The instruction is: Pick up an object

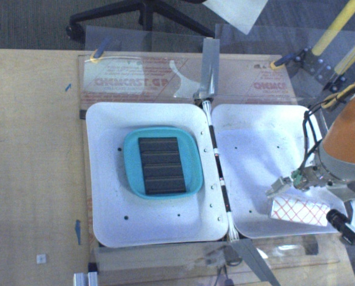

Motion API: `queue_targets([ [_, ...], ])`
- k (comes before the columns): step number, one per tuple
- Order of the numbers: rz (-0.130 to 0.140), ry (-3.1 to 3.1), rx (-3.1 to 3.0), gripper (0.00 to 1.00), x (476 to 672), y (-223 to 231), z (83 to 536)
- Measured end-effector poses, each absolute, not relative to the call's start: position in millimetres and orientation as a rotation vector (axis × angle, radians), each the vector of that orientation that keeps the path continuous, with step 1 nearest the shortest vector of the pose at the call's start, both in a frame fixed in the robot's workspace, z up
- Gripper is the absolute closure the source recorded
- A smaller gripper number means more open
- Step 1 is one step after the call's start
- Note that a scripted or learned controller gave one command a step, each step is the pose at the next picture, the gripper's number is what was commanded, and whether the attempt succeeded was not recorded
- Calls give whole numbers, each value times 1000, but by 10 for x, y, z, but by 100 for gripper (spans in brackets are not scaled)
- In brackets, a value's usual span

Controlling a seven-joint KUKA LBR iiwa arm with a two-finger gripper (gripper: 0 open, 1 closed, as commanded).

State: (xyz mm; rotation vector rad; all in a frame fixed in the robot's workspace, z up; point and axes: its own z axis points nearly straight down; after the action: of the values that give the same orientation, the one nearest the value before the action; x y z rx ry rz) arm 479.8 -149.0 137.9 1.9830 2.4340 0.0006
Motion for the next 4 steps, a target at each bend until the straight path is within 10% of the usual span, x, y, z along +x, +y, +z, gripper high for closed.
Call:
queue_targets([
  [1, 6, 2560, 1810, 0, 4820, -1375, 880],
  [3, -1, 2055, 2374, 0, 4800, -2000, 1583],
  [4, -3, 1965, 2455, 0, 4787, -1315, 974],
])
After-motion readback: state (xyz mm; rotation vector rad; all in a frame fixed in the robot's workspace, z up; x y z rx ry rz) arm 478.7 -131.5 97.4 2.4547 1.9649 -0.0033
